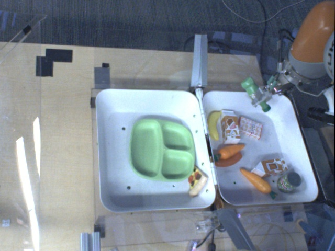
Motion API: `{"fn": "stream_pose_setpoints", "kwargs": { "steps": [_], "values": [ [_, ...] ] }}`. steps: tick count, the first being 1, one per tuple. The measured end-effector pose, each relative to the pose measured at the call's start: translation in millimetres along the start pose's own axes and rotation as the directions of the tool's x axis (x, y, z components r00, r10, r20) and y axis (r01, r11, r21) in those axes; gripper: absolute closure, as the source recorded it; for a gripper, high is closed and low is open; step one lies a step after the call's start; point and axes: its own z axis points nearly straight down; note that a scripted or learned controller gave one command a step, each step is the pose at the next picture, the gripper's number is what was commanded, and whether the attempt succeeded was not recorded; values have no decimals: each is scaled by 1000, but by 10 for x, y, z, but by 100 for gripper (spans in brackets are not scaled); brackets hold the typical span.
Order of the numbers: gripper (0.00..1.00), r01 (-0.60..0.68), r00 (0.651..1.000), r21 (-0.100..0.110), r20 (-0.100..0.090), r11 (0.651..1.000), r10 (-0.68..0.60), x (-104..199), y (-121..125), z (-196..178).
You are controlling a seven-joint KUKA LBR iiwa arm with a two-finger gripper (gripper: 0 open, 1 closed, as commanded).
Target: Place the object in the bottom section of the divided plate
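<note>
- Green divided plate (160,148) is sitting in your left bin (112,192).
- Your gripper (260,94) is hovering over the right bin (303,140), jaws grasping a green bottle (251,88).

**Arm seen from above: orange band, grey wrist, green-tipped gripper**

The arm (314,41) is seen with a broad, rounded orange band above a pale grey wrist section. Dark cabling is noted beside it. The gripper (257,95) is built of small metal parts, with green pieces at its end.

arm (314,41) cut off at right edge
</note>
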Motion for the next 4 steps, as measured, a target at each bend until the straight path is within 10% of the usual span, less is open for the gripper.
{"fn": "stream_pose_setpoints", "kwargs": {
  "steps": [3,4],
  "values": [
    [100,-237,972,-1,-1,972,237,2093,8,-566],
    [100,-337,942,1,-1,942,337,2878,-452,-440]
  ]
}}
